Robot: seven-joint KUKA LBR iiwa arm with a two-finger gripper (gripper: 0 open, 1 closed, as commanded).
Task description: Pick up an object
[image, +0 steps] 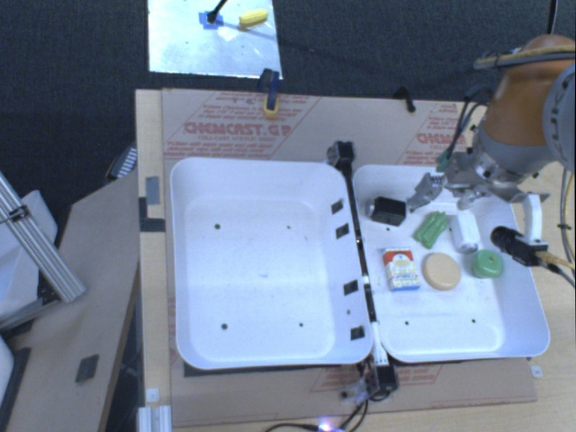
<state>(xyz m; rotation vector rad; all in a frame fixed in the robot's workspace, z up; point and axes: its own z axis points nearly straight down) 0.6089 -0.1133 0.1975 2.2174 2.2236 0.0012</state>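
White bins are sitting side by side on the counter (225, 120), and I am seeing every loose item in the right bin (468, 331). A black block (389, 211) is lying near its back-left corner. A green ridged piece (431, 229) and a white cylinder (465, 232) are lying side by side further right, with a green round knob (487, 263) just past them. In front of those, a small red, white and blue box (401, 269) is resting just beside a tan disc (441, 271). The left bin (261, 259) is showing me bare white floor.

The claw (443, 196) is hanging over the back of the right bin, between the black block and the white cylinder and just behind the green ridged piece. I cannot tell whether it is spread or pressed together. The near half of the right bin is lying open. Black clips (351, 288) are running along the seam between the bins, and a blue and yellow clamp (269, 93) is gripping the counter's far edge.
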